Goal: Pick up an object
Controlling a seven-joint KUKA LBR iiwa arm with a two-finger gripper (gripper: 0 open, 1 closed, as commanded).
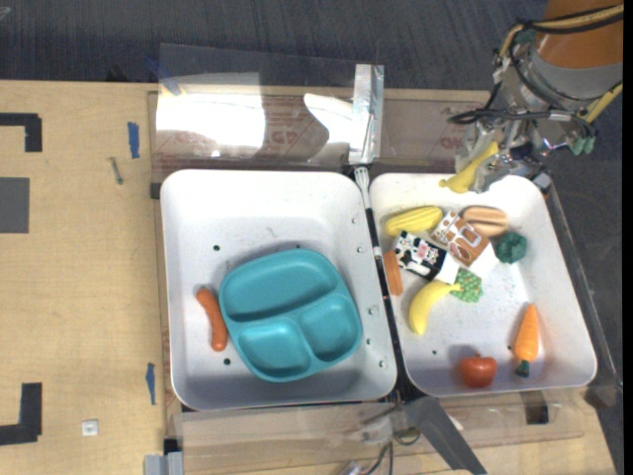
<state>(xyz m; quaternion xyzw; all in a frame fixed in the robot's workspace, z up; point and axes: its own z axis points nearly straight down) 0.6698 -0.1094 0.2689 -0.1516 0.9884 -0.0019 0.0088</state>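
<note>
Looking down on your tabletop, the left bin carries a teal divided plate with an orange sausage-shaped piece lying just beside its left edge. Your right bin is crowded with toy food: a corn cob, a hot dog, a black-and-white carton, a green broccoli piece, a banana, a carrot and a tomato, packed close at the bin's far end. A yellow piece, curved and slim, hangs tilted at the right bin's far rim, directly under your tool. Whether the tool grips it, you cannot tell.
</note>
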